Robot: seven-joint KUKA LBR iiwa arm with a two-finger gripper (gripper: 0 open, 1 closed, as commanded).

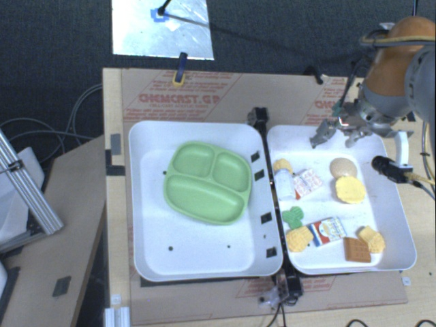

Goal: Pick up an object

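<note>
Claw (338, 132) of mine hangs open and empty over the right bin's (402, 240) far edge; I should descend squarely onto the yellow disc (350, 190), fingers straddling it

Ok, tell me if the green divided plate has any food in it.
Empty. The green divided plate lies flat in the left bin with all three compartments bare; the toy food pieces sit in the right bin.

The empty, spread end effector (338, 134) hovers over the right bin's (395, 216) far edge.
</note>
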